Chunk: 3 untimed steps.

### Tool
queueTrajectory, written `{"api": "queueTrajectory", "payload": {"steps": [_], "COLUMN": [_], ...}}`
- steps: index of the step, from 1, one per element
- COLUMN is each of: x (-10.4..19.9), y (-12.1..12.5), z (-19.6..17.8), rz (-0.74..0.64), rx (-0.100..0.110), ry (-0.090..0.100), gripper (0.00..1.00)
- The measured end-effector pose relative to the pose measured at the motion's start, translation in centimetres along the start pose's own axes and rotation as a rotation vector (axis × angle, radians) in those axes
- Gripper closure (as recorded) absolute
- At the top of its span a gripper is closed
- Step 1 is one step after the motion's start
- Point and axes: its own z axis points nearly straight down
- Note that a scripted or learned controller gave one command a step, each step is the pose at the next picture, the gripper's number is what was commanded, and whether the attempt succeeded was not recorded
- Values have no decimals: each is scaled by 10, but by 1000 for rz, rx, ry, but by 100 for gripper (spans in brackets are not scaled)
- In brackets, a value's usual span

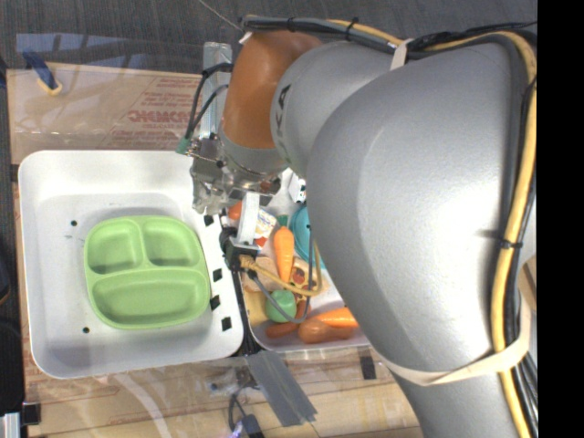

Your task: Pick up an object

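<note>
Bench bins: left bin (pixel 36 245) holds a green tray (pixel 146 270), right one (pixel 315 343) toys; end effector (pixel 239 235) state unclear.

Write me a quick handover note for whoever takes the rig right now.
Gripper: low over the near-left corner of the right bin, among the toys; its grip can't be judged from here.
Things: carrot, a second orange piece and a green ball lie in the right bin. Green divided plate sits in the left bin.
Done: nothing seen lifted.
Left: grasp one object and raise it.
</note>
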Motion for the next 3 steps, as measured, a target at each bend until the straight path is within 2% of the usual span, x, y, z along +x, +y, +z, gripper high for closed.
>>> {"api": "queueTrajectory", "payload": {"steps": [1, 2, 3], "x": [14, 92, 40], "y": [-6, 3, -92], "z": [-1, -21, 87], "rz": [319, 586, 439], "rx": [-4, -3, 11], "ry": [3, 5, -7], "gripper": [100, 100, 100]}}
